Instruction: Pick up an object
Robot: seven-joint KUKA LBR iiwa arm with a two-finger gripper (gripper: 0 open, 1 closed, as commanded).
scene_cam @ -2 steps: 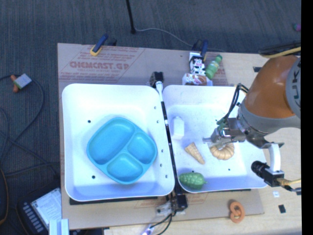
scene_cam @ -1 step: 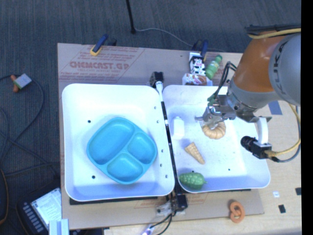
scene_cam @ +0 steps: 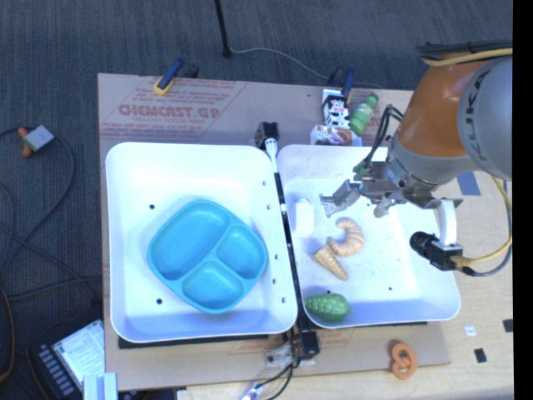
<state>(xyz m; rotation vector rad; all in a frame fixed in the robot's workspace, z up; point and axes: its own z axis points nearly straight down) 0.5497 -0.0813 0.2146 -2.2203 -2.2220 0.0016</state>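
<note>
Croissant [scene_cam: 349, 235], tan and curled, lies in the right bin [scene_cam: 416, 307] below the gripper's [scene_cam: 360, 196] spread, empty fingers.

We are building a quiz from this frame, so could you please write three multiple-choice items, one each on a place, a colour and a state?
1. Where is the divided plate? A left bin B right bin C on the cardboard
2. What colour is it? A red B blue C yellow
3. What lies on the plate? A croissant B ice cream cone C nothing

Key: 1 A, it lies in the left bin. 2 B, it is light blue. 3 C, its compartments are bare; the croissant and ice cream cone lie in the right bin.
</note>
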